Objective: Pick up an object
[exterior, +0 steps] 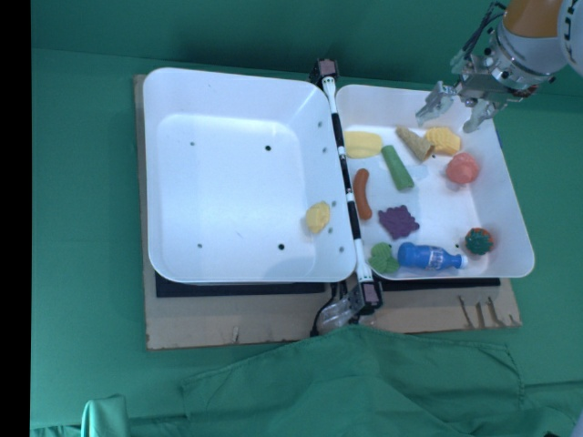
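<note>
The pincer (458, 109) hangs open and empty; the yellow toy (444, 139) lies just below it, so drop straight and close squarely

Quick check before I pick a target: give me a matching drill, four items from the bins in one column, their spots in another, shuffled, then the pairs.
Items:
1. blue bottle
2. small yellow toy
3. purple grapes
4. gripper

Places:
A. in the left bin, near its right wall
B. above the far edge of the right bin
C. lying along the near wall of the right bin
D. in the middle of the right bin, just beyond the bottle

Pairs: 1-C, 2-A, 3-D, 4-B
</note>
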Action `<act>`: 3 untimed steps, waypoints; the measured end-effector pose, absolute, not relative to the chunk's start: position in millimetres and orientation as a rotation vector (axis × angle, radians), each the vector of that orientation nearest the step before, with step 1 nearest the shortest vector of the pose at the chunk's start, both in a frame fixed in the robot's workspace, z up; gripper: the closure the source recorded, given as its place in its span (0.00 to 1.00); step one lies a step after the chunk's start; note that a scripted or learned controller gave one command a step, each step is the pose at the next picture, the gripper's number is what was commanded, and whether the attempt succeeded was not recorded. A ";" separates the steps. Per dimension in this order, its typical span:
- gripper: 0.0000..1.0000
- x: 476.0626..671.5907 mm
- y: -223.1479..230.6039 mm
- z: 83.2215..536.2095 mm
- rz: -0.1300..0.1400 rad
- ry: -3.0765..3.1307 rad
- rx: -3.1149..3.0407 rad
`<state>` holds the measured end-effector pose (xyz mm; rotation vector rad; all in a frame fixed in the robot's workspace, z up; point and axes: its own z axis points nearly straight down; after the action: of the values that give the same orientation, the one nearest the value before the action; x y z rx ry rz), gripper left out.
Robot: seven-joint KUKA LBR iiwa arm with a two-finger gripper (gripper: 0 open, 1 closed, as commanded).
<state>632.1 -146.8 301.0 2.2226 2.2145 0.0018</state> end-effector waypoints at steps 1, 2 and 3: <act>0.00 647.0 -171.1 200.7 -0.009 2.217 2.230; 0.00 616.8 -103.1 259.1 0.008 2.222 2.217; 0.00 637.8 -133.8 193.6 0.006 2.211 2.219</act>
<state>637.8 -133.8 193.6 2.2186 2.2106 0.0062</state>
